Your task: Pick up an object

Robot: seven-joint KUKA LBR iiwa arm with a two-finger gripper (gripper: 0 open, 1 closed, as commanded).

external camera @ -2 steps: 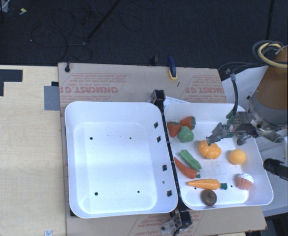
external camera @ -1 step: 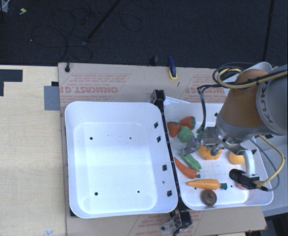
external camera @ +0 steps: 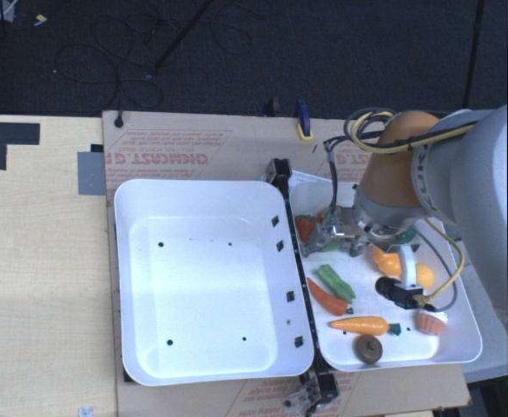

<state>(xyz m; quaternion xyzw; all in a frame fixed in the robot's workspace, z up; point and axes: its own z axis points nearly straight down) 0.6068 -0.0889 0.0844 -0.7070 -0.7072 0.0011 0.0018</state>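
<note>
My gripper [external camera: 333, 235] hangs low over the upper left part of the right bin [external camera: 462, 346], under the arm's orange band. A small red object [external camera: 304, 226] lies just left of it, against the bin's left wall. Below the gripper lie a green vegetable [external camera: 333, 281] and a red chili [external camera: 325, 298] side by side. Toward the front edge of the bin are an orange carrot [external camera: 362, 325] and a round brown piece [external camera: 369, 348]. A yellow-orange fruit [external camera: 403, 266] sits partly under the arm, and a pink piece [external camera: 430, 322] lies at the right.
The left bin [external camera: 141, 233] stands beside the right one, with a black divider [external camera: 293, 259] running between them. Both rest on a cardboard sheet [external camera: 184, 150]. The arm's grey body covers the right bin's upper right part.
</note>
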